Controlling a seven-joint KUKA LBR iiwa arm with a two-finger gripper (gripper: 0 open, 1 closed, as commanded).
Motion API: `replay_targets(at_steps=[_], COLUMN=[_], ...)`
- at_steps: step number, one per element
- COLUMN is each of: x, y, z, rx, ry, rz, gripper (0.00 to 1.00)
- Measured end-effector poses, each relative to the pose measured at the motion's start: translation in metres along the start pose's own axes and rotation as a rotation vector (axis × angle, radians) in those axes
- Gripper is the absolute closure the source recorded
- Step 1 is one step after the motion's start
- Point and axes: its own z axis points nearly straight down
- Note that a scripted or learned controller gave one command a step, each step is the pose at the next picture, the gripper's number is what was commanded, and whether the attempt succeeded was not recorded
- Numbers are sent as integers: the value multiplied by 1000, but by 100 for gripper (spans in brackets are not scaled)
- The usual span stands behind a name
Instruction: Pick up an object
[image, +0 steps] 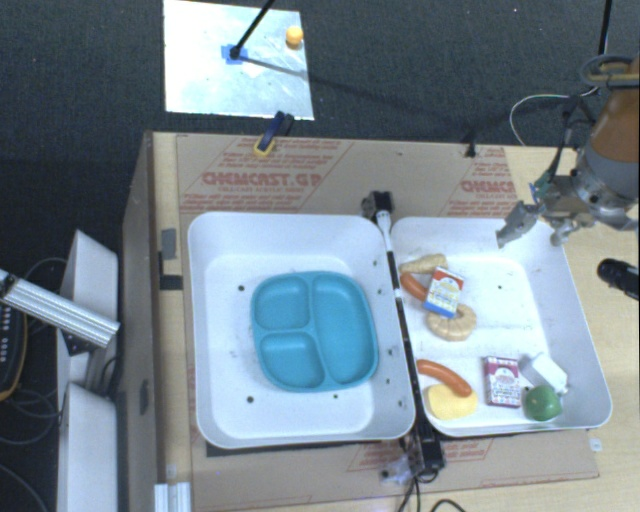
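While my gripper (540, 222) hangs spread wide and holding nothing over the right bin's (575, 300) far rim, a red carton (503, 382) lies below.

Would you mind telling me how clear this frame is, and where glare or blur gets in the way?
In the camera view the blue tray is sharp and evenly lit; the white bins' floors are bright, nearly washed out; the gripper at upper right is soft and blurred; the shiny sheet beyond the bench catches mottled glare.
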Motion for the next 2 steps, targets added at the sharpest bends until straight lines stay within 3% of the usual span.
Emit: replay_targets(at_steps=[1,2], x=[53,64], y=[-28,-52], z=[91,150], rx=[2,-9], ry=[1,-2], rz=[-2,1], gripper=[0,0])
